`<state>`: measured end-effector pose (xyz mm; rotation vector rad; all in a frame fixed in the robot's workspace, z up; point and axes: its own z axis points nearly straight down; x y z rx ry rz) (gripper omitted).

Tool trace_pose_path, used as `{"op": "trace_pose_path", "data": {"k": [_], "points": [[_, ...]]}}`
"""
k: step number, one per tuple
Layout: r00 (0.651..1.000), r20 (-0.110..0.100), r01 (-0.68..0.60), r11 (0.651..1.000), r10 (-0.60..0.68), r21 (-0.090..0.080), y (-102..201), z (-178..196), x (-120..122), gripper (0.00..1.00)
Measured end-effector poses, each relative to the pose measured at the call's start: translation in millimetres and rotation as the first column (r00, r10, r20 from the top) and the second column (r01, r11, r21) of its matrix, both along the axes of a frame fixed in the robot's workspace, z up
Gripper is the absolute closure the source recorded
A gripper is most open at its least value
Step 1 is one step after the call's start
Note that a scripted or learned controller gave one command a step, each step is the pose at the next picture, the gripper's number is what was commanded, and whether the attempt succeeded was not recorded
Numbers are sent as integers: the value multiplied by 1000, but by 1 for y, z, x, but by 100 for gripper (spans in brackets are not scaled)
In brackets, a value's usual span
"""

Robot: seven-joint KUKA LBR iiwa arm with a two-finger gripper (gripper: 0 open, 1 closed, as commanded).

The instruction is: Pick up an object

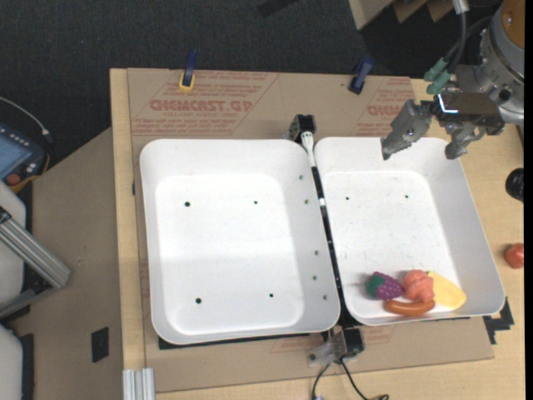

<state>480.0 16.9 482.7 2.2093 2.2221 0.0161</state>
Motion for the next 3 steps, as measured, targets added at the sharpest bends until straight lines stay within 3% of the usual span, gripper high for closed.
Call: {"op": "trace_pose_path", "data": {"k": [1,2,3], "points": [[1000,-3,1,1000,-1,0,33,56,0,0],[1000,-25,13,1000,-14,-4,-33,-60,11,0],[1000,-6,2,1000,-2,0,5,-4,-1,0]]}}
